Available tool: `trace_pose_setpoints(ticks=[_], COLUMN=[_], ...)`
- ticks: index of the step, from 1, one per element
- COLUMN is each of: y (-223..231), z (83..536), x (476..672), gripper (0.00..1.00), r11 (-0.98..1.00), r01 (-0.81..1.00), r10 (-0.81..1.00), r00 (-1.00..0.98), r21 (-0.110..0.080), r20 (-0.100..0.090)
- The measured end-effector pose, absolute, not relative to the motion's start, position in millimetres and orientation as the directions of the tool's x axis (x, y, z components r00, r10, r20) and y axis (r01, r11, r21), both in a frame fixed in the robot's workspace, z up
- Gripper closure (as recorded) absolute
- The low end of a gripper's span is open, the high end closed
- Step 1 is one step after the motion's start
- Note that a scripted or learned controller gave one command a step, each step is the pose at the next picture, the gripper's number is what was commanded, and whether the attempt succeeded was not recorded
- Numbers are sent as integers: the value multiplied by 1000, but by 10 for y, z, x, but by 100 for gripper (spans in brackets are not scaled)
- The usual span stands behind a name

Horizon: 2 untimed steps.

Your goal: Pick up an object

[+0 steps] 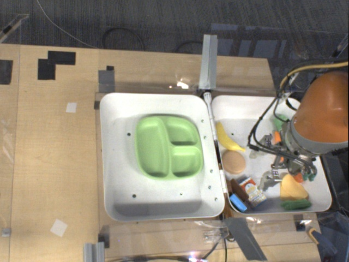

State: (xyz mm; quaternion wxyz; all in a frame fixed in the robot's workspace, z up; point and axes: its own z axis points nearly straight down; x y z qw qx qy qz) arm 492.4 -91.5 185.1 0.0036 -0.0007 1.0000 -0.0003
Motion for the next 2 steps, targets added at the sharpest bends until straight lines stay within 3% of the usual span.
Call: trace_pose_setpoints(ticks=[1, 2], y=[-1070, -1517], z=[975, 1308], x=[5540, 5811], gripper=[0, 0], r11=[1000, 991], r01=[0, -135], r10=[0, -135], r00=[-1000, -991], r21=[-2, -4], r20=[-16, -11])
